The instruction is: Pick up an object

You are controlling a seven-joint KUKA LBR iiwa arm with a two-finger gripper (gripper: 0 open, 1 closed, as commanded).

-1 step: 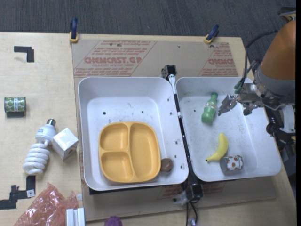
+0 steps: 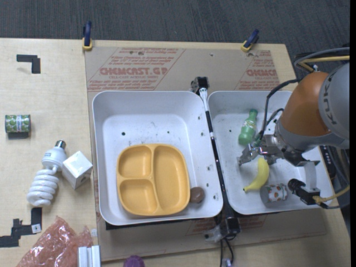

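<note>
Dark carpet runs behind the bench (image 2: 50, 93), and a sheet of brown board (image 2: 139, 65) lies clamped to it by two small blue-and-yellow clips at the far edge, presumably so the two white bins on it cannot slide while the arm works. The left bin (image 2: 105, 110) holds a yellow divided plate (image 2: 153, 178) lying flat, with a small brown round thing (image 2: 197, 194) just beside its near right corner. The right bin (image 2: 222, 107) holds the likelier targets: a green bottle (image 2: 248, 128) lying on its side, a banana (image 2: 259, 174) just below it, and a small white and reddish object (image 2: 275, 193) near the front wall.

The arm (image 2: 311, 113) reaches in from the right, its orange band over that bin, and the claw (image 2: 249, 156) hangs low between the bottle and the top end of the banana. Its fingers look narrowly parted and nothing sits between them, so I would say it holds nothing yet. From where it hangs, I judge it is lining up on the banana or the bottle; which one I cannot tell.

Off to the left on the bare bench lie things well out of play: a small green can (image 2: 17, 124), a spiral light bulb (image 2: 45, 177), a white cube (image 2: 77, 169) touching it, and a crumpled pink net bag (image 2: 53, 243) at the front edge.
</note>
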